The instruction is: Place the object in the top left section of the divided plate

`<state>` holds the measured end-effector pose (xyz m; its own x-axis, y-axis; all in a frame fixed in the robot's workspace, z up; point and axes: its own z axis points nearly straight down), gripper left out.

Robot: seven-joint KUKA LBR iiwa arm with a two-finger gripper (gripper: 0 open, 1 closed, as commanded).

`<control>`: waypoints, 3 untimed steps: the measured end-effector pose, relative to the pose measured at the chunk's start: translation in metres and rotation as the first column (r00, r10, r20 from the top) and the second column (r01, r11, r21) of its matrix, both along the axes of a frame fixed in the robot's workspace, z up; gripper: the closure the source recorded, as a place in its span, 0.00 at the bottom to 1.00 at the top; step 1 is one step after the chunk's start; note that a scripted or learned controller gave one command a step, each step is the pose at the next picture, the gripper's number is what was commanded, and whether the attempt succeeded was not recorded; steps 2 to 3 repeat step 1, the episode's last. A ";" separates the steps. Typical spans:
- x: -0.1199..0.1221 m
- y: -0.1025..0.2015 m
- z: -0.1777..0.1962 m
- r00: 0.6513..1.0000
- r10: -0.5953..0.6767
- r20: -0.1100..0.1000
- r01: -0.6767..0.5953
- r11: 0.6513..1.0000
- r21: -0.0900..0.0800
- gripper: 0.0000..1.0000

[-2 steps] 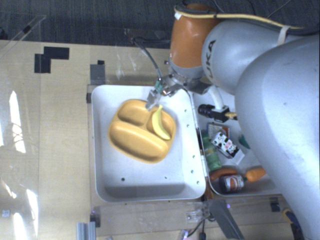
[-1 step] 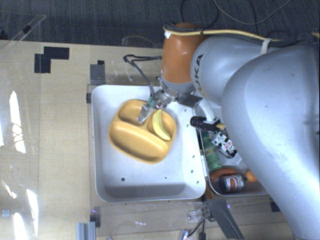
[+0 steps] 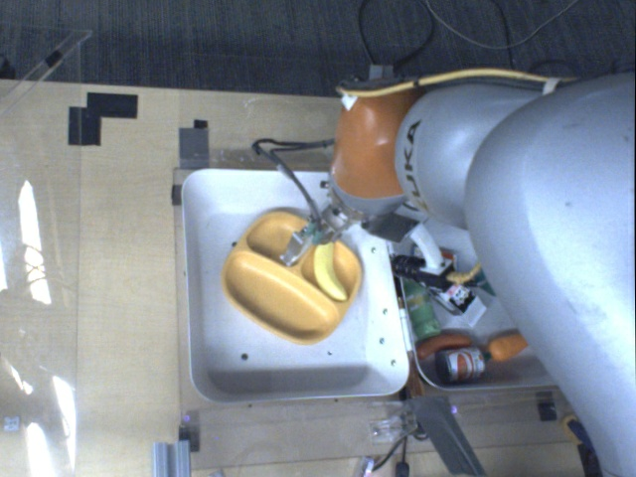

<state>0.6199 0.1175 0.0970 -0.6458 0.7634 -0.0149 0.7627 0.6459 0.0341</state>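
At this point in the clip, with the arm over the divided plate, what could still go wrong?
1. A banana lies in the right-hand section of the yellow divided plate, not the top left one; it may end up in the wrong compartment.
2. The gripper hangs low beside the plate's divider ridge, so a sideways move could nudge the plate across the white bin.
3. The black cable trails near the wrist and could snag.
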 end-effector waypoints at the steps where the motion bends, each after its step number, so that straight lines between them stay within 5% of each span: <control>1: 0.018 0.031 -0.005 0.991 -0.133 -0.020 0.133 0.991 -0.003 0.00; 3: 0.018 0.031 -0.005 0.991 -0.133 -0.020 0.133 0.991 -0.003 0.00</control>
